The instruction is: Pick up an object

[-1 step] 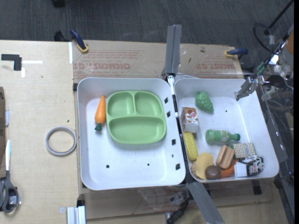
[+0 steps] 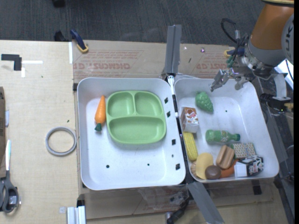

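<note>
Gripper (image 2: 230,80) hangs over back edge of right bin (image 2: 259,125), fingers spread open w/ nothing between them. Nearest thing is green bumpy toy (image 2: 204,101), lying in the bin just in front of jaws, to their left, not touching. Green bottle (image 2: 221,136) lies further forward.

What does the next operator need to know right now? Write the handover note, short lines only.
Tool: open, holding nothing, over the back edge of the right bin.
Right bin holds: green grapes, small carton, corn cob, green bottle, and a cluster of small food items in the near corner.
Left bin: green divided plate, with a carrot beside it.
Done: nothing picked yet.
Left: descend on one object, probably the grapes as nearest, close and lift.
</note>
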You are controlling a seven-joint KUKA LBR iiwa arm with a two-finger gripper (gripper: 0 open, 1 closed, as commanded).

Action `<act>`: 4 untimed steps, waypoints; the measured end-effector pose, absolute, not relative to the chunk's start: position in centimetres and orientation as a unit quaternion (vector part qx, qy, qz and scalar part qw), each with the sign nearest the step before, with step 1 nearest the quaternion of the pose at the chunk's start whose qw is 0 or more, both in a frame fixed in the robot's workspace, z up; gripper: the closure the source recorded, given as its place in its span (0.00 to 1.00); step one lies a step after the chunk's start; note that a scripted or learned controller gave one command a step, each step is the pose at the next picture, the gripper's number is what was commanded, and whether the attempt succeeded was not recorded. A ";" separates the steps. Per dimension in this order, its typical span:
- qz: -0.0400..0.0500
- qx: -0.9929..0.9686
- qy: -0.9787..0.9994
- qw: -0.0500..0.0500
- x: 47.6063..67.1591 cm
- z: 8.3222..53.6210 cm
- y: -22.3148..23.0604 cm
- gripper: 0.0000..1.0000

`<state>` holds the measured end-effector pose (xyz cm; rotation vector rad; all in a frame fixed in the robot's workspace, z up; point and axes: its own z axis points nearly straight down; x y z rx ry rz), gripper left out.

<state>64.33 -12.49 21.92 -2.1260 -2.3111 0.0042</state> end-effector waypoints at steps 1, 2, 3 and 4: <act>0.001 -0.696 -0.718 0.000 65.9 9.8 -10.5 0.00; 0.001 -0.696 -0.718 0.000 65.9 9.9 -10.5 0.00; 0.001 -0.696 -0.718 0.000 65.9 9.9 -10.5 0.00; 0.001 -0.696 -0.718 0.000 65.9 10.8 -10.6 1.00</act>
